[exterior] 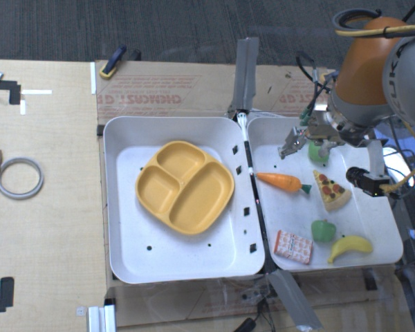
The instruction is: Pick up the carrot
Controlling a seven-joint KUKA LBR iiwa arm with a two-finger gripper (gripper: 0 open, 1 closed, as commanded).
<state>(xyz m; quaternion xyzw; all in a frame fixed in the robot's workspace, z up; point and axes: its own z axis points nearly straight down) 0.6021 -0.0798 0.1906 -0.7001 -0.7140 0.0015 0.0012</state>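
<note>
Carrot (pixel 280 182) is lying in the right bin (pixel 382 254), untouched, just left of the pizza slice (pixel 331 189). The pincer (pixel 306 141) is hovering beyond it, carrying nothing; whether spread or pressed together is unclear. Approach step: next, descending nearer over the carrot.

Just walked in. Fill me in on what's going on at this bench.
A robot arm reaches in from the right over the right bin, set to pick up the carrot. The carrot lies untouched near that bin's left wall. The gripper hangs above the bin's far end, beyond the carrot, holding nothing. Also in that bin are a pizza slice, a banana, a green piece and a small packet. The left bin holds a yellow divided plate.
</note>
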